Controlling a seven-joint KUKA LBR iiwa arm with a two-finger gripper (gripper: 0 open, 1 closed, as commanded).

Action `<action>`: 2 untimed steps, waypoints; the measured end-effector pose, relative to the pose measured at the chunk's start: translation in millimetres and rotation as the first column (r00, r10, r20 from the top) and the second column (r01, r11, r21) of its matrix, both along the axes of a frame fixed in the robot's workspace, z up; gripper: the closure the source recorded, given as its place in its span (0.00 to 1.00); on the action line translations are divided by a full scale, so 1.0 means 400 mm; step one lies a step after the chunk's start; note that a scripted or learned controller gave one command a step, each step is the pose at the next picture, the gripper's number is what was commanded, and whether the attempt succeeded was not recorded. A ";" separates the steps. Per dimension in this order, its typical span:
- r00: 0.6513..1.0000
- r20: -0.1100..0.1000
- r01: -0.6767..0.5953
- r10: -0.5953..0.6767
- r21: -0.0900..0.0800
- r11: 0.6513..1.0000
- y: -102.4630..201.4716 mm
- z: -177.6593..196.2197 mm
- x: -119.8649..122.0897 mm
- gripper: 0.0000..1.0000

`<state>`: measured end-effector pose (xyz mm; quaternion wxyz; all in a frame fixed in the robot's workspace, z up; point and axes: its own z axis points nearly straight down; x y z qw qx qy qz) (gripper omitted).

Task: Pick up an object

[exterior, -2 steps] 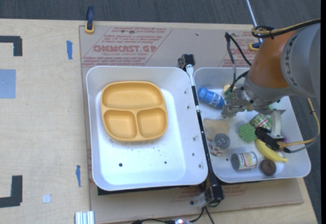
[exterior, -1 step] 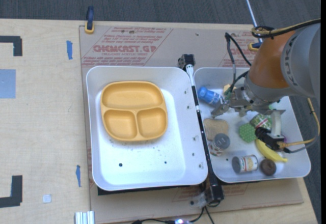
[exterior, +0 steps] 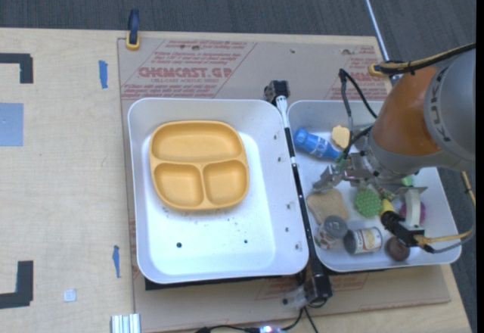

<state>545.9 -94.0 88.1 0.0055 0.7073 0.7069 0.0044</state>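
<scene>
The right bin (exterior: 446, 248) holds several small objects. Among them are a blue bottle (exterior: 314, 143), a pale yellow piece (exterior: 341, 136), a green round object (exterior: 368, 203), a tan flat item (exterior: 327, 206), a small can (exterior: 365, 240) and a dark brown piece (exterior: 398, 249). My gripper (exterior: 338, 173) hangs low in this bin's left half, just below the blue bottle and above the tan item. The grey arm with its orange band (exterior: 404, 123) covers the bin's upper right part.
The left bin (exterior: 219, 256) holds a yellow divided plate (exterior: 200, 164) in its upper half. A black ridge (exterior: 295, 172) separates the two bins. Cables run along the arm and over the right bin's far edge.
</scene>
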 end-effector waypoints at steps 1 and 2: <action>1.000 -0.001 0.000 0.000 -0.002 1.000 -0.002 0.020 0.002 1.00; 1.000 -0.001 0.000 0.000 -0.001 1.000 -0.002 0.020 0.002 0.00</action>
